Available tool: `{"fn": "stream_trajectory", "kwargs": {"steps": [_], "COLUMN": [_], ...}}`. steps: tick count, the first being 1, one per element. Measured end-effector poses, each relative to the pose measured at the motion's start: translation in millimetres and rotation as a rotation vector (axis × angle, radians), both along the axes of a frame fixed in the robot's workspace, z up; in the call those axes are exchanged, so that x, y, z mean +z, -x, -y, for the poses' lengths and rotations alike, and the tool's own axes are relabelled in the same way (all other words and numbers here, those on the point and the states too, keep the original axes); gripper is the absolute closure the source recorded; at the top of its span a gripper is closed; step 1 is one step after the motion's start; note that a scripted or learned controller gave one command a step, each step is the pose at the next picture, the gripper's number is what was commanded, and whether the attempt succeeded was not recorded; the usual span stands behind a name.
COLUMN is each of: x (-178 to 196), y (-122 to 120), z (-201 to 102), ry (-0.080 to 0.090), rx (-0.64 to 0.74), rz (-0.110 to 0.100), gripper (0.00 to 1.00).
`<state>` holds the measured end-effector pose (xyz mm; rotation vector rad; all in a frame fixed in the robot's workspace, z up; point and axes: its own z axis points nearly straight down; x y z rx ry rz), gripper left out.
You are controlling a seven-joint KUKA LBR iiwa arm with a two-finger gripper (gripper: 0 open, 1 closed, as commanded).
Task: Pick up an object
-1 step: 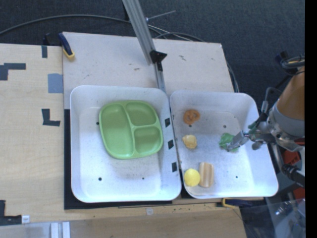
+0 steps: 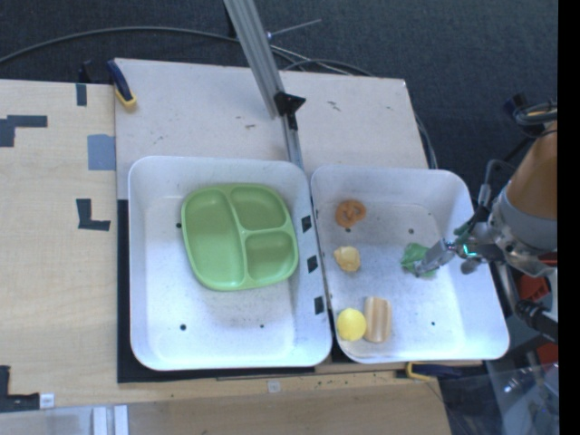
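In the right bin (image 2: pixel 471 333) lie an orange-brown round piece (image 2: pixel 351 212), a small yellow lump (image 2: pixel 347 259), a yellow ball (image 2: pixel 352 323) and a tan bread-like roll (image 2: pixel 377 319) beside it. A green crumpled object (image 2: pixel 416 257) sits at the bin's right-middle. My gripper (image 2: pixel 435 259) reaches in from the right, low over the bin, with its tip touching or right beside the green object. The arm's grey wrist and orange band (image 2: pixel 535 184) stand at the right edge.
The left bin (image 2: pixel 154 315) holds a green three-compartment tray (image 2: pixel 240 236). A slanted metal rail (image 2: pixel 258 48) crosses the bench behind the bins. A yellow-and-blue clamp (image 2: pixel 120 84) lies at the bench's far left corner.
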<state>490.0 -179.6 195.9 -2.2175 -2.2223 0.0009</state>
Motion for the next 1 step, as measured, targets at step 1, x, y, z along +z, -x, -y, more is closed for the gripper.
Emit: {"fn": "stream_trajectory", "kwargs": {"steps": [1], "x": [-63.2], "y": [-3.2], "z": [-1.6], "ry": [-0.001], "rx": [-0.001], "rz": [-0.006], "gripper": [0.0]}}
